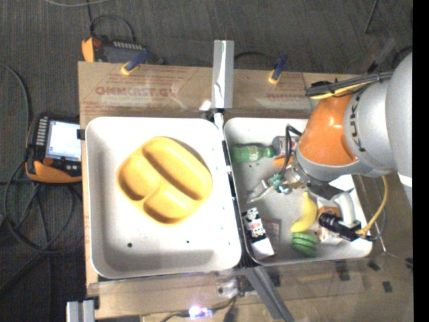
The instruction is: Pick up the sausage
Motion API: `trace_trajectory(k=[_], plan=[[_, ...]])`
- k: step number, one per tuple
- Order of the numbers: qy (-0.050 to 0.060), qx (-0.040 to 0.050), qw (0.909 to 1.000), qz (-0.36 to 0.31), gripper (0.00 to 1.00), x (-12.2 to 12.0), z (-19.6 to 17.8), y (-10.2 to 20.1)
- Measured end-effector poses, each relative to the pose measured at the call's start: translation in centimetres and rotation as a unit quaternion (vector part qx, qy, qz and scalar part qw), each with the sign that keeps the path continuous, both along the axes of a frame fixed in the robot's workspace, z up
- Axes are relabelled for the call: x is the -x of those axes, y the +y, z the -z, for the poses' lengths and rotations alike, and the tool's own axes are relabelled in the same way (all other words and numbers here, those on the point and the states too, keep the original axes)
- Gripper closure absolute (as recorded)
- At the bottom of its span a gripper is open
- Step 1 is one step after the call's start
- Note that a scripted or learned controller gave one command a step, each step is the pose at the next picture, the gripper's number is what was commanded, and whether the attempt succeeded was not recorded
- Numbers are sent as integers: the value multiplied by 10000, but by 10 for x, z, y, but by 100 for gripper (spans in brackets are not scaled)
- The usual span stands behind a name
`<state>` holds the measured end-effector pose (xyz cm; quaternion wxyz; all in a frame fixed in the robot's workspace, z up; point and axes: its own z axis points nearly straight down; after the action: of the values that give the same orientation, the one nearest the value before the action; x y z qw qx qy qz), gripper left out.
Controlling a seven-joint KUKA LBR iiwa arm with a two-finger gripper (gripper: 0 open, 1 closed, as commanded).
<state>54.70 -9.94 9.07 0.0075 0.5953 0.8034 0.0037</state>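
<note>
Because the tool (pixel 285 180) sits low in the crowded right bin (pixel 278 210), tucked under the arm's orange wrist, the main risk is closing on the wrong thing. Whether it is open or closed I cannot tell, as the wrist hides much of it. Which item is the sausage I also cannot say for sure. The likeliest is a small brown bit (pixel 326 215) just right of the banana (pixel 307 213), near the bin's right wall and partly covered by the robot's own parts. If that is it, the tool is off to its left, with the banana between them. A grab from there would probably catch the banana or push it onto the target. A thing lying so close to the wall could also slip from a pinch or get wedged into the corner.

That bin also holds a green bottle (pixel 251 154) lying near its upper left, a cow-patterned carton (pixel 256 230) along the lower left wall, and a green ridged thing (pixel 305 243) just below the banana. The left bin (pixel 100 247) holds one yellow divided dish (pixel 164 180), about in its middle. Both bins stand on the cardboard-covered worktop (pixel 154 92).
</note>
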Motion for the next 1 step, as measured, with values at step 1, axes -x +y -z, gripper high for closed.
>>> trace_trajectory(k=[1], plan=[[-11, 6, 10000, 7, 100, -1, -9, -1]])
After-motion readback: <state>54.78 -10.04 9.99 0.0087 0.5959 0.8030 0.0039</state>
